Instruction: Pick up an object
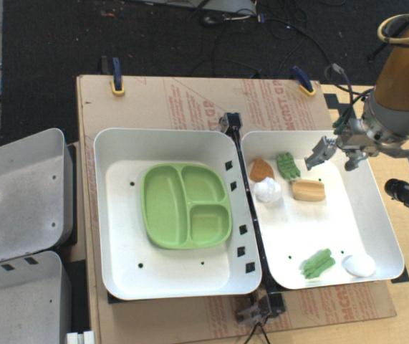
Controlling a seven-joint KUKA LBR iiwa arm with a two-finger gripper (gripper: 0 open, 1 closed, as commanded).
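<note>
Hovering above the upper right part of the right bin [376, 213], my gripper [337, 153] hangs with its two fingers spread apart and nothing between them; one fingertip points toward the middle of the bin, the other lies nearer the bin's right wall. Nearest below and to the left of it lies the tan block [308, 190], resting flat on the bin floor and clear of its neighbours. I judge this the likeliest object to take: it looks like a firm, light piece with blunt long sides, so a hold across its short width, at mid-length, should seat well and not slip. Around it lie a dark green leafy piece [287, 165], an orange-brown piece [261, 169] and a white crumpled ball [266, 189], the last two touching or nearly so; these look softer or rounder and could squash or roll under closing fingers. Near the bin's lower edge sit a light green piece [317, 263] and a white rounded object [359, 265], well apart from my tool. In the left bin [111, 192] a green divided tray [187, 206] lies flat.
</note>
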